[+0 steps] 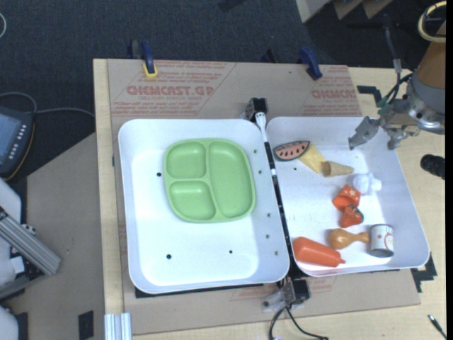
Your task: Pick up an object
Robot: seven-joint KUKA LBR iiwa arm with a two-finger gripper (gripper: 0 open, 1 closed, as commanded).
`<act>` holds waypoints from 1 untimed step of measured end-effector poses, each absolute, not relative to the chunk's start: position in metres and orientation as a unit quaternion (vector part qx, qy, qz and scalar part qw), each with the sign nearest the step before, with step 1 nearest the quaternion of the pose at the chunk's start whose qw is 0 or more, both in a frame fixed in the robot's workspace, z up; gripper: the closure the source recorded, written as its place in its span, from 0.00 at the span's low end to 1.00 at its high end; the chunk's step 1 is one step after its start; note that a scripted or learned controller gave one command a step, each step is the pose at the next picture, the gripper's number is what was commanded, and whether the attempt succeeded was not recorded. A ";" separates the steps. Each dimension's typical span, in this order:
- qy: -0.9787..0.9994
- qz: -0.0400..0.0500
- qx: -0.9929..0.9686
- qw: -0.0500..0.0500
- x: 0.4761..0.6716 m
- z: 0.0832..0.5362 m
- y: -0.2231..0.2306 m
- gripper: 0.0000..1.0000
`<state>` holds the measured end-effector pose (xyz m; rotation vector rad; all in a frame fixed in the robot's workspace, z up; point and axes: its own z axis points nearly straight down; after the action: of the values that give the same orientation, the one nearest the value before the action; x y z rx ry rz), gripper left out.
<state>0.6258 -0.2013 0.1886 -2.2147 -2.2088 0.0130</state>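
Camera view | gripper (377, 134) spread open, holding nothing | orange carrot (318, 252), tapered, glossy

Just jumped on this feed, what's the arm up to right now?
The gripper is over the far right corner of the right bin with open fingers and nothing between them. The toys lie loose in that bin: a watermelon slice, an ice cream cone, a strawberry, a small can and a carrot near the front. The left bin holds a green divided plate.
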 end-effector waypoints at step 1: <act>-0.707 0.000 -0.707 0.000 0.629 0.198 -0.201 0.00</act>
<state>0.6293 -0.2010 0.1978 -2.2207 -2.2215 0.0001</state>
